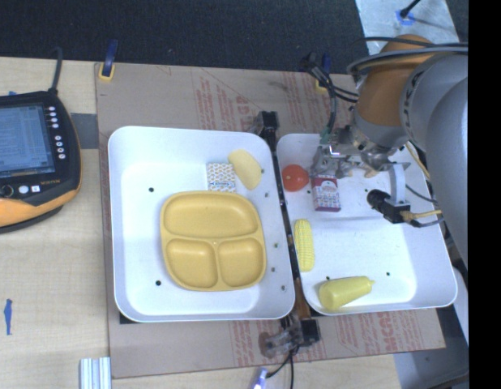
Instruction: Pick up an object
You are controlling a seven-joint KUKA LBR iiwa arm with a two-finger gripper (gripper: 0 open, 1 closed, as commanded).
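My gripper [327, 173] hangs over the back of the right bin [413, 275], straight above a small red carton [326, 194] that stands just under its fingertips. A red tomato [295, 177] lies to the carton's left, by the bin's left wall. A corn cob [304, 244] lies nearer along that wall. A yellow bottle [344, 291] lies on its side near the front edge. In the left bin [133, 217] sit a yellow divided plate [211, 239], a yellow banana-like piece [245, 168] and a small patterned packet [221, 177].
The grey arm with its orange band [388, 87] covers the right bin's back right corner. A black cable part [394, 207] hangs beside the carton. A teach pendant [27, 156] lies on the bench at far left. Clamps [269, 123] join the bins at the back.
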